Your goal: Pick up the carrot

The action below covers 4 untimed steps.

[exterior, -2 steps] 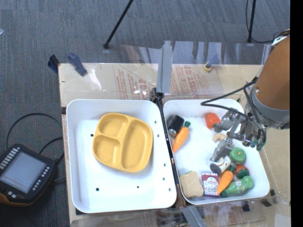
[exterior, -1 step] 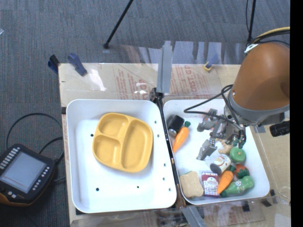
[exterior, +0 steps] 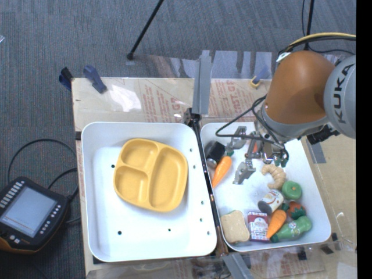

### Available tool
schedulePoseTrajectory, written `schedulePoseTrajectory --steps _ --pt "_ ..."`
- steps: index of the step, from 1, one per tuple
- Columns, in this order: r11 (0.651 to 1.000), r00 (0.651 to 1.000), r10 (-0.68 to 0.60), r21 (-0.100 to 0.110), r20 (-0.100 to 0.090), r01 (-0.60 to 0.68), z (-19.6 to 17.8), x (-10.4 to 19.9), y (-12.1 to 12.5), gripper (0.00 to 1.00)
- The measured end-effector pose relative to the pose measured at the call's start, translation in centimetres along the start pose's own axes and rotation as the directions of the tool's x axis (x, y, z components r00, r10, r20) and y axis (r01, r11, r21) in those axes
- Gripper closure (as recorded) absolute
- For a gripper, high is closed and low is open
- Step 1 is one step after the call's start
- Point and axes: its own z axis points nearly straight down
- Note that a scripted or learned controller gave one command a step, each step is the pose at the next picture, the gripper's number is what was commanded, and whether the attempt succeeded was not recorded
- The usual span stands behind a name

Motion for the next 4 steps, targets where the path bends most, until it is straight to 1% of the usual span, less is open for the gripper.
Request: schedulePoseTrajectory --steps 1,2,3,4 --pt "0.997 0.997 -0.082 0.003 0.015 0.082 -9.3 8.2 -0.8 0.0" --pt "0.987 0.987 -0.16 0.003 0.015 0.16 -17.1 10.5 0.0 0.0" --pt "0.982 0.982 -0.19 -0.001 -0.007 0.19 -6.8 6.8 8.6 0.0" --pt "0.969 0.969 -0.249 0.001 -0.002 0.249 -2.0 6.1 2.0 0.0"
